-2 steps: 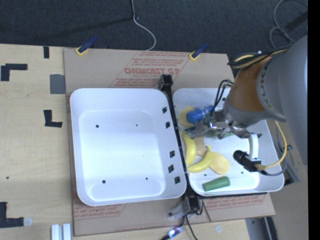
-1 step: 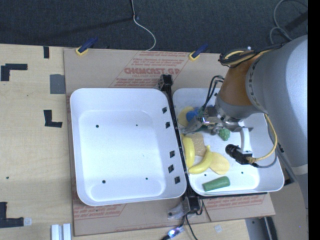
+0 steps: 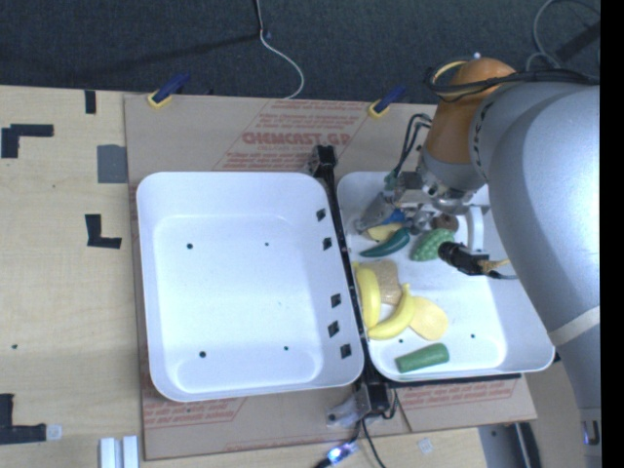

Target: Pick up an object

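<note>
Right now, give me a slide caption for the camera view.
Gripper low in the right bin, among toy produce, with a banana nearby.

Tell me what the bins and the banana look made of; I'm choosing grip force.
The left bin and right bin look like thin moulded plastic: smooth, matte white, with rounded corners. The banana is probably a plastic toy, judging by its even, saturated yellow and slight sheen, though real fruit can't be ruled out.

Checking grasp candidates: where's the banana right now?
In the camera view, the banana lies in the right bin, near its left wall, between the end effector above it and the green cylinder below.
</note>
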Robot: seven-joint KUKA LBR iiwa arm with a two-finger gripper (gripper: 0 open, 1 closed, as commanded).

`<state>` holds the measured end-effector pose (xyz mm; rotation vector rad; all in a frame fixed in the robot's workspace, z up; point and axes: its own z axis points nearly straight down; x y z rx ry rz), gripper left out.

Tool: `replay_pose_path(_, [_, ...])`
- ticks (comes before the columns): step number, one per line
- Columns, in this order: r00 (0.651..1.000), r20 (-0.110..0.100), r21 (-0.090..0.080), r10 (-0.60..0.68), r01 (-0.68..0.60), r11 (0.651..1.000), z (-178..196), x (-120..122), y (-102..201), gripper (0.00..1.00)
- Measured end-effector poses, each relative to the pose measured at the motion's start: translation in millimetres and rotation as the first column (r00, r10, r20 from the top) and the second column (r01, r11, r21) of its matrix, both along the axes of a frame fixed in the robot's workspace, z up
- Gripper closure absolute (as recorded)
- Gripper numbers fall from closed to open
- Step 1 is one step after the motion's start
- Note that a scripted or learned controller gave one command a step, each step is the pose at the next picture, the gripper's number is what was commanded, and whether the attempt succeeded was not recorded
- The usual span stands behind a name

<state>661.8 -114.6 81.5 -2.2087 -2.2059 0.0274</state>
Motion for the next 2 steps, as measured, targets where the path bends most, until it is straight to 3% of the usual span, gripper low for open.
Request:
replay_pose_path(1, [1.000, 0.003, -0.003, 0.001, -0.001, 1.000, 9.7, -1.6, -0.4, 1.00])
replay_pose_path(2, [0.999, 0.033, 0.000, 0.007, -0.007, 1.000, 109.4, -33.2, 51.1, 1.00])
